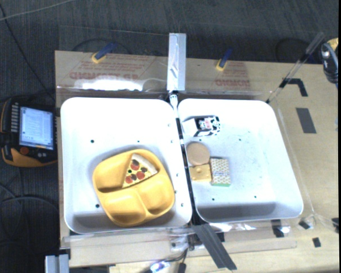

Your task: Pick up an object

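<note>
Far left, off the counter (307, 169): handheld pendant (28, 131). Left bin (79, 124): yellow divided plate (134, 185) w/ pizza-slice toy (140, 169), near-centre, open floor around. Right bin (261, 169): cow toy (207, 125), round tan disc (197, 152), tan block (200, 173), patterned pad (220, 171) bunched by left wall; right half open. Hand state: can't tell.

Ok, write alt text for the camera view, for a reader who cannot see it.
Two shallow white bins sit side by side on a bench, seen from above. The left bin holds a yellow divided plate with a toy pizza slice in it; the right bin holds a small black-and-white toy and several tan pieces near the divider.
</note>
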You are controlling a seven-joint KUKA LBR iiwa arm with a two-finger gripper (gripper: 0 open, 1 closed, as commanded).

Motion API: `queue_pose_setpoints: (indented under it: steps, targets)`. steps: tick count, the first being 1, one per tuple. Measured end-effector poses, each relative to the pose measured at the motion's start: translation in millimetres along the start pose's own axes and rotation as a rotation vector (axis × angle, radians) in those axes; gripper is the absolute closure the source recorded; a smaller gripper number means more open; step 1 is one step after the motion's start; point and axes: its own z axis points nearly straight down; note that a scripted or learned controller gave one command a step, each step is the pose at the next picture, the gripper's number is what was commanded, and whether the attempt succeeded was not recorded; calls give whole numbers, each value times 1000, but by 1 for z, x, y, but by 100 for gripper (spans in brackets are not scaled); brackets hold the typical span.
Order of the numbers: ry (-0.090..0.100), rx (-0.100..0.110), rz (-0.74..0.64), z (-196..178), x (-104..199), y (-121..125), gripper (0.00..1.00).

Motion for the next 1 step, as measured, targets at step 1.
queue_pose_setpoints:
  steps: [1]
  targets:
    - [-2,1,2,1,1,1,100]
